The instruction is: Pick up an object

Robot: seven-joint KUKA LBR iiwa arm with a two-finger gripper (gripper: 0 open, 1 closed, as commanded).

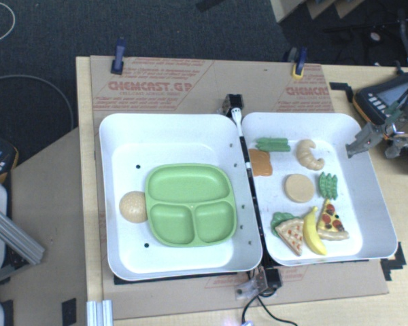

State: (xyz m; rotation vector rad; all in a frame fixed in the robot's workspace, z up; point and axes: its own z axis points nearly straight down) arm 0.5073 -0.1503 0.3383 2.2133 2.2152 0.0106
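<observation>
Seen from above at a slant, a pale wooden surface (54, 182) carries a brown cardboard sheet (156, 83) held by two blue clamps at its far edge. On the sheet sit two shallow white bins, side by side and touching along their inner rims.

The left bin (115, 141) holds a green divided plate (190, 204), lying flat in the middle with three compartments. Open white floor runs along the far side and near the left wall. A round beige bun (132, 206) rests against the plate's left edge.

The right bin (367, 202) holds small toy foods. A yellow banana (313, 235) lies near the front rim between two pizza slices: one (290, 233) to its left with a green leafy piece at its top, one (332, 224) to its right. A tan round cookie (299, 187) sits mid-bin. An orange slice (260, 162) lies just beside the inner rim. A croissant (310, 154) and a green bean pod (272, 144) lie toward the far side. A small green vegetable piece (328, 184) sits right of the cookie. Bare floor remains along the right wall.

The gripper (359, 145) hangs over the right bin's far right rim, and whether it is released or clenched cannot be told. No toy food is seen between its fingers.
</observation>
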